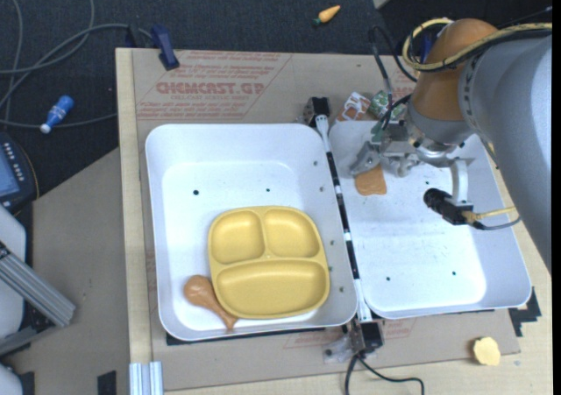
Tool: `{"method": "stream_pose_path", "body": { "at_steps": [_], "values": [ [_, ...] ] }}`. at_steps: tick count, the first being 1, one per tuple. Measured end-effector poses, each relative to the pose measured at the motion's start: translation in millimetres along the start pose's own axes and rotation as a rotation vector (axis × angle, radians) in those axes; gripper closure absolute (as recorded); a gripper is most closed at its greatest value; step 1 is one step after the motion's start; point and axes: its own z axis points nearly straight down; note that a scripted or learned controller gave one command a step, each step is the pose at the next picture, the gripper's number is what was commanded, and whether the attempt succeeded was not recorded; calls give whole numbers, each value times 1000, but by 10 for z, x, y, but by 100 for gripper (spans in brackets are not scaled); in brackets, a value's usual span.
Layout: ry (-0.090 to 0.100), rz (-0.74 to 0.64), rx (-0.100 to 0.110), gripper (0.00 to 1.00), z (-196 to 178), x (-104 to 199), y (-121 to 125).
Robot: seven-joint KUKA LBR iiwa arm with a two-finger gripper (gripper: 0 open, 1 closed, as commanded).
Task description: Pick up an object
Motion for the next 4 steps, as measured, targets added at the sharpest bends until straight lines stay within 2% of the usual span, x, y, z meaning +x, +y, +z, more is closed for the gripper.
{"method": "stream_pose_path", "body": {
  "at_steps": [3,4],
  "values": [
    [0,2,4,0,-4,-43,2],
    [0,1,-1,100,-118,-38,14]
  ]
}}
